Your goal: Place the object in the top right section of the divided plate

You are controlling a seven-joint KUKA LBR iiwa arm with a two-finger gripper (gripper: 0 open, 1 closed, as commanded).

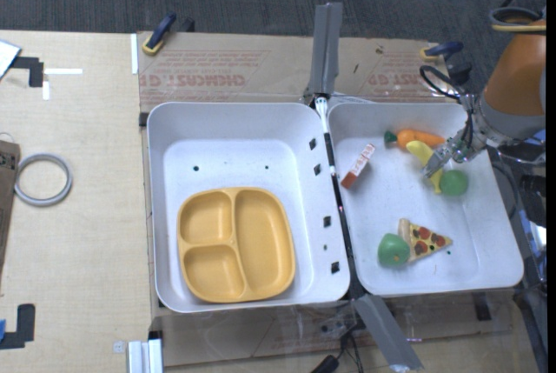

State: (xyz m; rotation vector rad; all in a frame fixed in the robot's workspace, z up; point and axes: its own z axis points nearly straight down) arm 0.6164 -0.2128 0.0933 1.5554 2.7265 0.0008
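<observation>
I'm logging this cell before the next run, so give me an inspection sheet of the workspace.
Surface: two white bins side by side on a wooden bench.
Job's things: yellow divided plate in the left bin, sections bare.
Clutter: right bin holds carrot, banana, green ball, pizza slice, green fruit, small packet.
Grippers: gripper low beside the banana.
Cables: black cable by the arm.
Surroundings: tape roll, blue clamps.

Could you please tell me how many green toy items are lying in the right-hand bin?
2. One green fruit lies near the bin's front, touching the pizza slice. The other green piece sits farther back, just beside the gripper. The arm could be hiding more.
</observation>
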